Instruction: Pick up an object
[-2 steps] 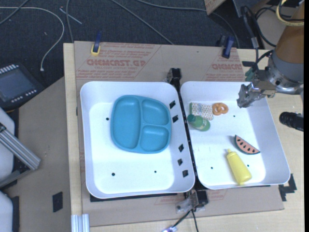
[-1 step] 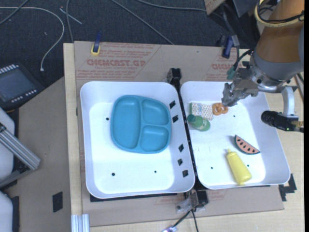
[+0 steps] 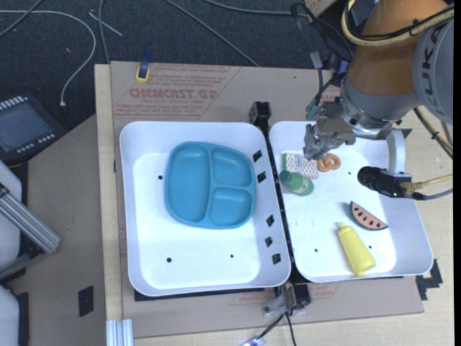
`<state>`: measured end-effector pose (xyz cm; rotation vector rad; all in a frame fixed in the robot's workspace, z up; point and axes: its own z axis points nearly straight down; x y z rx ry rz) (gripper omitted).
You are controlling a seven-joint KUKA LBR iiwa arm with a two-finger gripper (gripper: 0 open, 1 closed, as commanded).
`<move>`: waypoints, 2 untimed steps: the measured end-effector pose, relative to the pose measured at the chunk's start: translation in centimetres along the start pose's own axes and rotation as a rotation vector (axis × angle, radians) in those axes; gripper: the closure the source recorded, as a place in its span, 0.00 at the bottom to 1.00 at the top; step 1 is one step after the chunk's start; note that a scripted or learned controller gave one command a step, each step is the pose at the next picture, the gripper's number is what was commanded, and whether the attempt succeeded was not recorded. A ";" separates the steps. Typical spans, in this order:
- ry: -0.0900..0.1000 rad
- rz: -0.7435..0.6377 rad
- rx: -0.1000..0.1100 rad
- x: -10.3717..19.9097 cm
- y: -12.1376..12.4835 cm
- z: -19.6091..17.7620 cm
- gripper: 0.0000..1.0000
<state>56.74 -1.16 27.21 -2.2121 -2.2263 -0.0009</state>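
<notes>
A cardboard-topped bench carries two white bins; in the right bin (image 3: pixel 403 262) the gripper (image 3: pixel 317 150) hangs over a small cluster at its far left, its opening impossible to judge. The yellow bottle (image 3: pixel 356 249) near the front looks light, rigid, slippery; grasp mid-body

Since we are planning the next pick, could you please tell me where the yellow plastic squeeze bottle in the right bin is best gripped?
Probably across the middle of the yellow plastic squeeze bottle, coming straight down from above. It lies flat on the floor of the right white bin, its long axis slanted with the narrow cap up-left, so the fingers should close across its width. The watermelon slice toy lies near the cap end, so the body's middle looks freer.
</notes>
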 end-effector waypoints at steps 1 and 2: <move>0.000 0.001 0.001 5.1 -0.6 0.4 1.00; 0.000 0.002 0.004 9.8 -1.1 2.7 1.00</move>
